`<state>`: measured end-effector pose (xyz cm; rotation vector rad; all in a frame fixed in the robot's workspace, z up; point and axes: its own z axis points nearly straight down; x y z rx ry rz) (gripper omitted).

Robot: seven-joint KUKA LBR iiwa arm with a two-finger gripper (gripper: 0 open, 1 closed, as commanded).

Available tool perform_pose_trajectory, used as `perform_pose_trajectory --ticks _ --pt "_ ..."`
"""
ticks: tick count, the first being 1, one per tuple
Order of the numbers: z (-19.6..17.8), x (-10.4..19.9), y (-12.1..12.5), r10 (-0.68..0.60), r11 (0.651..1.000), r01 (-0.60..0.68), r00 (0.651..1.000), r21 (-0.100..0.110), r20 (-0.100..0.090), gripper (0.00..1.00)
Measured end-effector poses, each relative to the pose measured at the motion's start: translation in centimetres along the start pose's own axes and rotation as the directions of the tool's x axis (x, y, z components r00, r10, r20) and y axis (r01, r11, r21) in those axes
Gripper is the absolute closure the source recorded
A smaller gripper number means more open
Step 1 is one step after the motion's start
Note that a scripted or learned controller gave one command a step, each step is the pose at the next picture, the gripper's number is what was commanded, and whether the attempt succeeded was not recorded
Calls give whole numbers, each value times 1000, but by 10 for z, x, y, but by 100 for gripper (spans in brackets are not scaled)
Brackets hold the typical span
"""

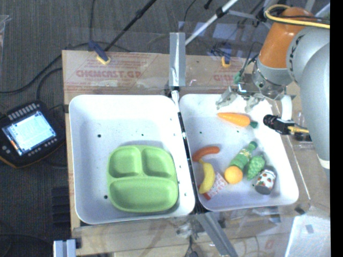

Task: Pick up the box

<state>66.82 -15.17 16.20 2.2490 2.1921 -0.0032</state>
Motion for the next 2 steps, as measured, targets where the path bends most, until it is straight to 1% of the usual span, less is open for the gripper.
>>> perform_pose_trajectory --ticks 1,2 --pt "71 37 -85 -64 998 64 998 -3 -3 0" --pt "72 46 -132 10 1000 -10 1000 -15 1 0"
